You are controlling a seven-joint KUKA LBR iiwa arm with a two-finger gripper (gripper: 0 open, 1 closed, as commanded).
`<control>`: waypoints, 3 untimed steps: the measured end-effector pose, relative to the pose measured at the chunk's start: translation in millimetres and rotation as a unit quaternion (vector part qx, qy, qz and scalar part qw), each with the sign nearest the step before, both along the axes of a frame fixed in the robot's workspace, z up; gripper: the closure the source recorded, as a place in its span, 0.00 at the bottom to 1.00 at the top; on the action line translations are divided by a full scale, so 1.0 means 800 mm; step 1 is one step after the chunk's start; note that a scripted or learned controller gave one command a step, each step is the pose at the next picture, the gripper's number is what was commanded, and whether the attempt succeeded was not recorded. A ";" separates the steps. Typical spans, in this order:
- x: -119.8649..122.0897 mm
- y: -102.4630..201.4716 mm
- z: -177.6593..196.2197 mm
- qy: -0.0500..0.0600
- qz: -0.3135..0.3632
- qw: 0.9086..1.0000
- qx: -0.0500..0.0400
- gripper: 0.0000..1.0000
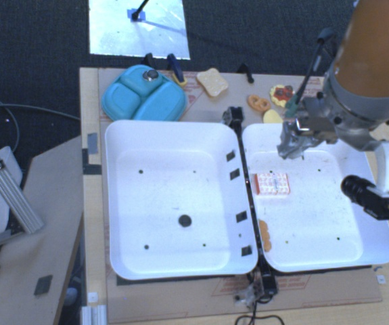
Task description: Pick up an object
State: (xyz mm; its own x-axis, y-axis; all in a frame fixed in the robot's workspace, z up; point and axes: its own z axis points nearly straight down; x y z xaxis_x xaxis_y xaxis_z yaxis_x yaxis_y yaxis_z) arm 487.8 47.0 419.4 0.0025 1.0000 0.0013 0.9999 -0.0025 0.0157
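The bench (93,181) carries two white bins. The right bin (329,249) lies beneath the end effector (291,147), the left bin (174,249) well off to its left. The end effector hangs over the right bin's far left part; whether it is spread or pressed together cannot be told. A small red-and-white packet (273,183) lies just below and slightly left of it, apart from it. A dark disc (185,220) sits in the left bin.
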 end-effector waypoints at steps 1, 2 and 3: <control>-0.001 0.051 0.002 0.006 0.005 1.000 0.000 1.00; -0.001 0.037 0.129 0.001 0.003 1.000 0.001 1.00; 0.035 0.115 -0.013 0.012 0.006 1.000 -0.001 1.00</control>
State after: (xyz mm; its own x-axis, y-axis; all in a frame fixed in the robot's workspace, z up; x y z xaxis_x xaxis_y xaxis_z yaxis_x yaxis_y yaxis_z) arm 515.8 139.1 408.7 -0.0089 1.0000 -0.0011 0.9999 0.0089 -0.0077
